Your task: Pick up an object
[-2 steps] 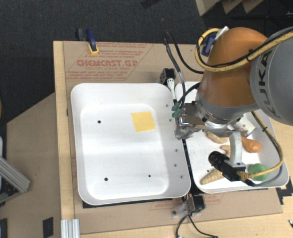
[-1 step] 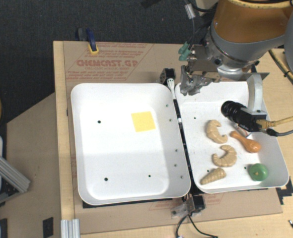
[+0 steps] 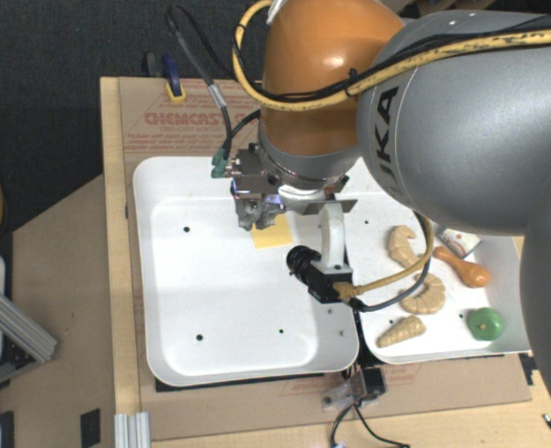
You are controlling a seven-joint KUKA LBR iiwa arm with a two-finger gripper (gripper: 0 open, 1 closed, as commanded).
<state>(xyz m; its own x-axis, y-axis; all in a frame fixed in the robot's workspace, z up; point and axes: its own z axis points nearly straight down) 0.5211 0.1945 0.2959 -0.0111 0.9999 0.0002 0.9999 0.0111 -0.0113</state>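
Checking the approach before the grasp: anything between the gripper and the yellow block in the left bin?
Nothing visible. The gripper sits directly over the upper left edge of the yellow block in the left bin, with no other object around the block. The pastries and carrot lie in the right bin, away from it.

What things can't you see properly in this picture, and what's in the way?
- Gripper, camera view: whether its fingers are open or shut, hidden under the wrist.
- Yellow block: its top edge is tucked under the gripper, so contact is unclear.
- Right bin: its far side is covered by the grey arm.
- Orange toy: its upper end is cut off by the arm.
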